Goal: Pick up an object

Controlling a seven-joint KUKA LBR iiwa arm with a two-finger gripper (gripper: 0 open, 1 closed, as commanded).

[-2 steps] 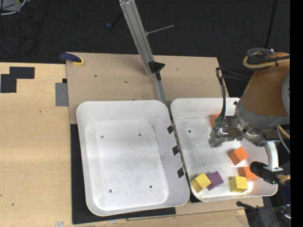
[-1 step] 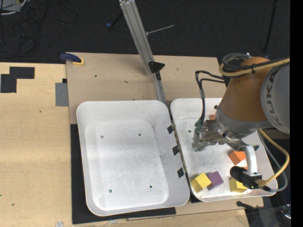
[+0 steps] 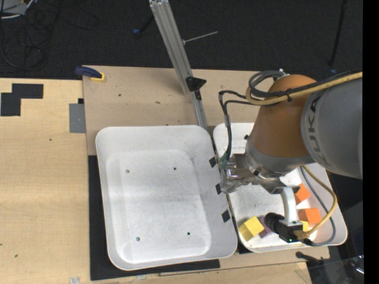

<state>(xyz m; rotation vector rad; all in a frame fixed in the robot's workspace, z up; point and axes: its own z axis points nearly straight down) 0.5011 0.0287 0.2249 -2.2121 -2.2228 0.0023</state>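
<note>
the gripper [image 3: 234, 174] hangs over the left side of the right bin [image 3: 237, 136], whether open or closed cannot be told, with a yellow block [image 3: 251, 227] in the bin's near left corner and orange blocks [image 3: 303, 193] toward its right wall.

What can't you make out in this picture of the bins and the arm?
Camera view, right bin: the arm covers most of its floor.
Camera view, orange pieces: partly under the arm, so number and shape are unclear.
Camera view, left bin, dark specks: too small to tell marks from holes.
</note>
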